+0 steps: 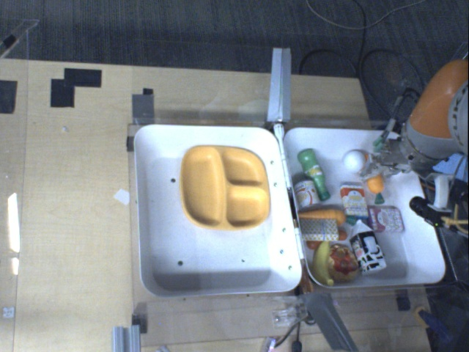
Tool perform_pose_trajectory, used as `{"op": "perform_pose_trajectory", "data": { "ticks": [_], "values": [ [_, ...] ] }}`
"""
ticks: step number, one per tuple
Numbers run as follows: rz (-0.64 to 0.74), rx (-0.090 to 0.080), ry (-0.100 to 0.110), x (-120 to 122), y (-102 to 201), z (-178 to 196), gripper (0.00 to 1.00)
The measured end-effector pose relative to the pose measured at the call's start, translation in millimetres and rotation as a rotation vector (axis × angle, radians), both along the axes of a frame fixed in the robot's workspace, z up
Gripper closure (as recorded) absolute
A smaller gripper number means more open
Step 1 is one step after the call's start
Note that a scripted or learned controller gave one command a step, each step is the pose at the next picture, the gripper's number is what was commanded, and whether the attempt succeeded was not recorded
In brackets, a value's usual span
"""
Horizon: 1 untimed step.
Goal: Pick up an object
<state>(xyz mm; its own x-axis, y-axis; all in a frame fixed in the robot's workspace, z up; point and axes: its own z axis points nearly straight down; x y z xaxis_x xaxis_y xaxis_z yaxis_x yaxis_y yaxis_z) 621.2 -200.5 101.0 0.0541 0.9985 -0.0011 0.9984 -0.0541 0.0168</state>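
- Bench [73, 196]: pale wood top, two shallow white bins side by side, a metal divider post [279, 86] rising between them at the far edge.
- Left bin [157, 262]: holds one yellow three-compartment tray [223, 185], lying flat near the bin's centre.
- Right bin [421, 259]: holds the clutter of small objects, mostly along its left and middle.
- Arm [440, 108]: enters from the right, orange band visible at the far right corner of the right bin.
- Gripper [386, 156]: low over the bin's far right area, just above an orange item [375, 184] and beside a white ball [355, 160]. Finger spacing too small and blurred to read; cannot tell. Nothing visibly held.
- Green bottle [314, 171]: lying near the left wall, far half.
- Banana [323, 264]: near corner, touching a red round fruit [343, 261].
- Black-and-white carton [371, 252]: just right of the fruit.
- Purple packet [386, 218]: mid bin, apart from the gripper.
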Motion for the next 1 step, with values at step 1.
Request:
{"op": "perform_pose_trajectory", "data": {
  "ticks": [1],
  "values": [
    [-0.178,0.003,0.009,16.2,72.0,102.1,1.0]
  ]
}}
